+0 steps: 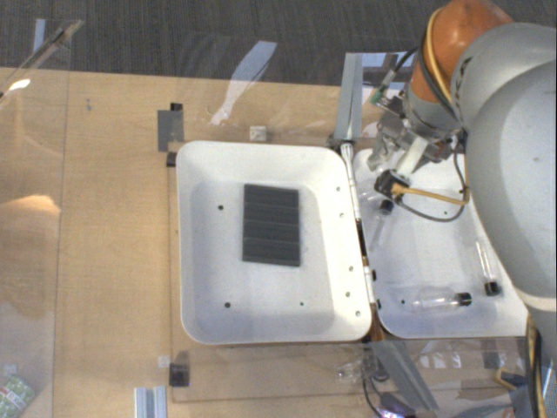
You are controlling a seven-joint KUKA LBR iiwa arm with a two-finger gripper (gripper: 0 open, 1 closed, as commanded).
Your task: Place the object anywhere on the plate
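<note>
Starting with the biggest thing, what reaches into the view?

The grey arm with the orange band [513, 146]. It comes in from the right and covers the right side of the right-hand shallow white bin [426, 251].

And the other bin?

The left-hand shallow white bin [196, 259] sits rim to rim beside it. A dark grey ribbed rectangular slab [271, 225] lies flat near its middle, long side running up the view, with bare white floor all round it.

Where is the two-finger gripper [387, 155]?

Over the upper left corner of the right bin, close to the rims where the two bins meet. Whether it is released or clenched I cannot tell, and I see nothing held in it.

And the things to be picked?

Two clear slim tubes with black caps, both on the right bin's floor. One tube [439, 300] lies crosswise near the lower rim. The other tube [486, 270] lies just beside the arm's edge, pointing up the view. Both are well apart from the gripper, below and to its right, and neither touches the slab.
</note>
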